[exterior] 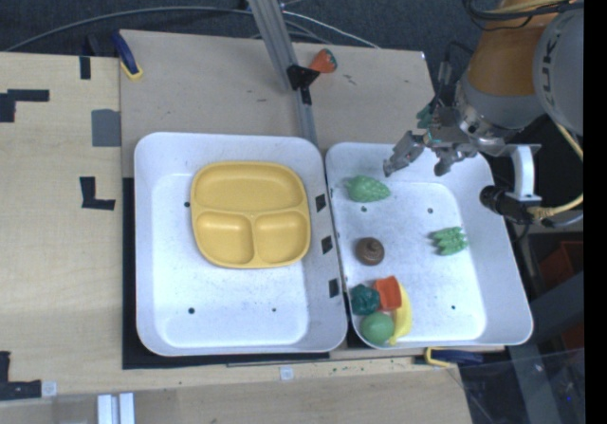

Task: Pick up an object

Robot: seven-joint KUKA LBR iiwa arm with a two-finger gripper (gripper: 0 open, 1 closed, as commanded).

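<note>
My gripper (419, 163) hangs over the back edge of the right bin (474, 318), its two fingers spread apart with nothing between them. A green leafy toy (366, 190) lies just left of and below the fingers. A brown round piece (369, 248) sits near the bin's middle. A small green toy (449, 240) lies toward the right side. At the front left corner huddle a dark green piece (364, 299), an orange block (388, 292), a yellow banana (404, 316) and a light green ball (377, 327).
The left bin (156, 223) holds a yellow divided plate (251, 213). A grey pole (270, 9) with a black and orange clamp (313, 69) stands behind the bins. The bench top (57, 223) stretches to the left.
</note>
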